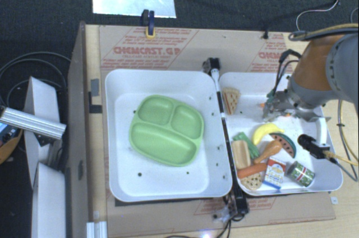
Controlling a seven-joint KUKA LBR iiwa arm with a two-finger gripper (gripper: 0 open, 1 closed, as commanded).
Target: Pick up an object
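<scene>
1. The pincer is hanging low over the far part of the right bin; whether it is open or closed, I cannot tell.
2. A banana is lying just near of it, beside a watermelon slice.
3. A green divided plate is sitting in the left bin.

This is looking like a robotics lab: a grey and orange arm is reaching over two white bins that are sitting side by side on a printed cardboard sheet, black clamps are pinning them together, loose cables are trailing across dark carpet, and toy food pieces are lying as test props in the right bin
</scene>
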